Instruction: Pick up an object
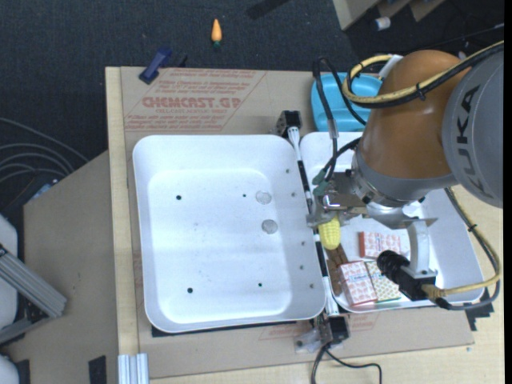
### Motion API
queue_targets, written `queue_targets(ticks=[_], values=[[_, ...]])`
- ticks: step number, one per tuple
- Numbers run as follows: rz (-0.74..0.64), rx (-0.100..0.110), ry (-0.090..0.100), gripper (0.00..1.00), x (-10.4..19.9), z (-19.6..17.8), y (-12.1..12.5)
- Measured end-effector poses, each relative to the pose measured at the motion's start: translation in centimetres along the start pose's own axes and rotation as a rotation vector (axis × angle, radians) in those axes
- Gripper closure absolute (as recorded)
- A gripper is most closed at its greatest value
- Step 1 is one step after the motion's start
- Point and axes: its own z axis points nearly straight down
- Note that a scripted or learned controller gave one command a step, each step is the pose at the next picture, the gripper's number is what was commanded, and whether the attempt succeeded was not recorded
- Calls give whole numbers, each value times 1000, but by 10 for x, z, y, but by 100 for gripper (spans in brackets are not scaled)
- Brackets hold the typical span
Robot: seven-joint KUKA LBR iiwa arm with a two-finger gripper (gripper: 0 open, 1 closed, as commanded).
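Dark carpet floor around a bench [200,94] topped with brown cardboard printed in red, two white bins side by side on it. Left bin [160,294] in frame centre holds two small round clear discs [266,212] near its right side. Right bin [460,270] at centre right, mostly covered by the arm [416,126], grey with an orange band, reaching in from the right edge. Tool [330,206] sits low over the right bin's left rim, just above a yellow corn-like object [330,233]; can't tell if it is released or clenched, and nothing visibly gripped. Below the corn: a brown stick-shaped item [335,256], then red-and-white patterned boxes [360,282], another patterned packet [382,242] to the right. Blue object [340,106] at the top of the right bin. Small orange thing [216,30] and a blue piece [154,66] on the floor, upper left.
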Motion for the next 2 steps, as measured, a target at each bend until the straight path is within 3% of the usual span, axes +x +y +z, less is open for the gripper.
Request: queue_targets(ticks=[1, 2], values=[[1, -3, -1, 100, -24, -55, 7], [0, 1, 0, 100, 4, -7, 6]])
